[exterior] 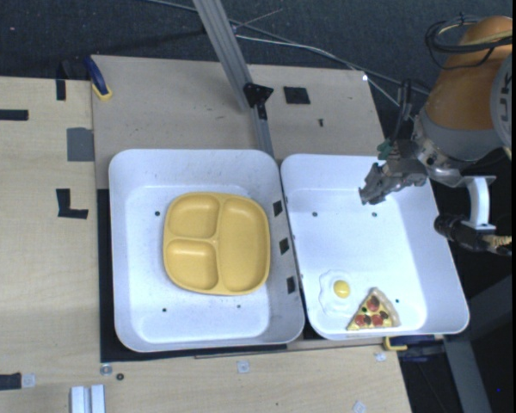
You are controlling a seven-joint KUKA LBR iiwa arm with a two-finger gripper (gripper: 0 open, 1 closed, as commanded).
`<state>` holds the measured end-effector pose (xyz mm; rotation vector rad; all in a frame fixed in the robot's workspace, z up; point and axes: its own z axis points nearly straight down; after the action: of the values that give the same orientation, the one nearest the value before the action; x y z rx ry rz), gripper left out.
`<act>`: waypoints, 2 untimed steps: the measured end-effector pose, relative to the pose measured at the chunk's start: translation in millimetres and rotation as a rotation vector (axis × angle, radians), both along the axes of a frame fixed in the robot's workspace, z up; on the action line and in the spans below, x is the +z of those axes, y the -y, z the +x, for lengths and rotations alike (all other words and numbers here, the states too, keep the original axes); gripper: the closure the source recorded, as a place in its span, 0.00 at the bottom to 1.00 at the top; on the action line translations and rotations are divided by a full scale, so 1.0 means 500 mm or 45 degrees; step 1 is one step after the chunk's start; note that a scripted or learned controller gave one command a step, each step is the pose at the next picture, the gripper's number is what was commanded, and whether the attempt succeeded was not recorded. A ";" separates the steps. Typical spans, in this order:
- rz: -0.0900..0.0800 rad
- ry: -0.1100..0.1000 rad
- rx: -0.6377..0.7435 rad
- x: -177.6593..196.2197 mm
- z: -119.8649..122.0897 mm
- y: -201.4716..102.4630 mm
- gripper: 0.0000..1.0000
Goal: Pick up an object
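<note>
Gripper (374, 192) hangs over the right bin (413, 256) (holding nothing), far from the pizza slice (373, 311).

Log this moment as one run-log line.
gripper: above right bin, far end | holding: nothing seen | fried egg, pizza slice: right bin, near edge | yellow plate: left bin

yellow three-compartment plate (217, 243) lies flat mid left bin. toy fried egg (336, 290) flat near right bin's front edge, toy pizza slice (373, 311) just beside it, toward the front corner.
</note>
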<state>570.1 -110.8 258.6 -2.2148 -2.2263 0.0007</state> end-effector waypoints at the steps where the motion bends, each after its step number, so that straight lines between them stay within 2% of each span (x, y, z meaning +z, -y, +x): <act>1: 0.000 0.000 0.000 0.004 0.018 -0.097 1.00; 2: -0.001 -0.001 -0.001 -0.008 0.010 -0.190 1.00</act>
<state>575.1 -15.7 254.4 -2.2150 -2.2255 0.0024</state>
